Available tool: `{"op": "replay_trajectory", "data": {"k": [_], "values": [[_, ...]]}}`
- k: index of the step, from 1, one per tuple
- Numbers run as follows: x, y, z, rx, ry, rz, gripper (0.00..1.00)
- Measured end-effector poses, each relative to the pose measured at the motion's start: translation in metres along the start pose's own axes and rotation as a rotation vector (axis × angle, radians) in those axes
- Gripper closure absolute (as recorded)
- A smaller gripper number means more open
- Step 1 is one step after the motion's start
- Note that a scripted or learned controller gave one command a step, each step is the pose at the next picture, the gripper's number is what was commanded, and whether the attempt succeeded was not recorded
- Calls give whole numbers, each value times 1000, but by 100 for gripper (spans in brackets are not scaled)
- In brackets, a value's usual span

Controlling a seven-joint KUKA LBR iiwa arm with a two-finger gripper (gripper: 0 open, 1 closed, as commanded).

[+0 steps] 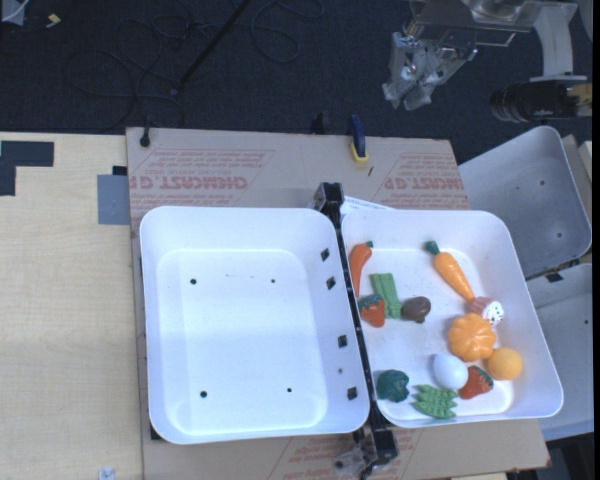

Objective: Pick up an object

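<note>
My gripper (pixel 412 76) hangs high at the back of the view, over the dark floor and well beyond the bins, with nothing seen in it. The right bin (pixel 525 268) holds several toy foods: a carrot (pixel 453 271), an orange pepper (pixel 359 264), a green stalk (pixel 386 293), a brown mushroom (pixel 416 309), an orange pumpkin (pixel 471 337), a white egg (pixel 448 371), a round orange (pixel 504 364), a dark green broccoli (pixel 391 384) and a green leaf (pixel 435 401).
The left bin (pixel 160 268) lies beside the right one on a cardboard sheet (pixel 230 173). A blue and yellow clamp (pixel 357 139) sits at the sheet's back edge. A grey metal plate (pixel 525 198) is at the right. Cables run across the dark floor.
</note>
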State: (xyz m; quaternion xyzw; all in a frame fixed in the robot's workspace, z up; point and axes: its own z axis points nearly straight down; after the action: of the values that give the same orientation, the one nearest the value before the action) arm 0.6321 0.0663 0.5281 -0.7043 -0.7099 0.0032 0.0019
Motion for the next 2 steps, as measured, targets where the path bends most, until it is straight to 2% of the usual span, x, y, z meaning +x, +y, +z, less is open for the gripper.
{"op": "replay_trajectory", "data": {"k": [1, 2], "values": [[0, 0, 1, 2, 0, -1, 0], [-235, 8, 22, 0, -4, 21, 0]]}}
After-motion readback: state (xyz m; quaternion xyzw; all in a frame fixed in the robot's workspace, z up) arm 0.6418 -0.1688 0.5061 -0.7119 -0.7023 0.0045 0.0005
